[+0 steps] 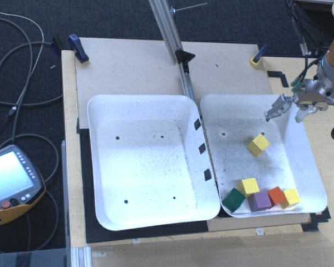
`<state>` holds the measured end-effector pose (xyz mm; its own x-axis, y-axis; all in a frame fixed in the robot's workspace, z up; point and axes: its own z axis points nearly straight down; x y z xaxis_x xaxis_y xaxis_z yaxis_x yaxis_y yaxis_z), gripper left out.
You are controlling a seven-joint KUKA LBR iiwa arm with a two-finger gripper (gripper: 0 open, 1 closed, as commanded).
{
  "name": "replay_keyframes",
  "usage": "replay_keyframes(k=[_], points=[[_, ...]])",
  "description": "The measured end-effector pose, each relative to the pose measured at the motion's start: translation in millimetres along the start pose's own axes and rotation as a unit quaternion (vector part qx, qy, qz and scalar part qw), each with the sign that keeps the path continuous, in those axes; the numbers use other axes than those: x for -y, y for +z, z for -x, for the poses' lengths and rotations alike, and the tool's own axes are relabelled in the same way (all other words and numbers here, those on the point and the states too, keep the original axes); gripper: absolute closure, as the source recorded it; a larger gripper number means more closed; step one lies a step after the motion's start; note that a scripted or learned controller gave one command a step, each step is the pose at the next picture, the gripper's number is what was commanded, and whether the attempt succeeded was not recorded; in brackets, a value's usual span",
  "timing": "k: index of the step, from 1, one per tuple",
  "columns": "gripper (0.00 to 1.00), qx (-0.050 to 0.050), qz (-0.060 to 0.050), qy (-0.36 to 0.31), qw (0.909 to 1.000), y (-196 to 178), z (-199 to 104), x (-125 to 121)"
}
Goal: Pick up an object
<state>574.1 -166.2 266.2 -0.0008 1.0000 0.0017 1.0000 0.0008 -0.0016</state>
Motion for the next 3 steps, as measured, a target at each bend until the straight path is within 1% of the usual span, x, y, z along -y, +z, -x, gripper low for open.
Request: replay_keyframes(k=[1,2,3], points=[[0.00,-0.001,-0.004,0.001,1.0000,137,-3,28],[0.00,0.002,0.002,-0.001,1.0000,168,-5,-29],[0.00,0.000,-0.001,0.000,1.0000,166,-9,-6]])
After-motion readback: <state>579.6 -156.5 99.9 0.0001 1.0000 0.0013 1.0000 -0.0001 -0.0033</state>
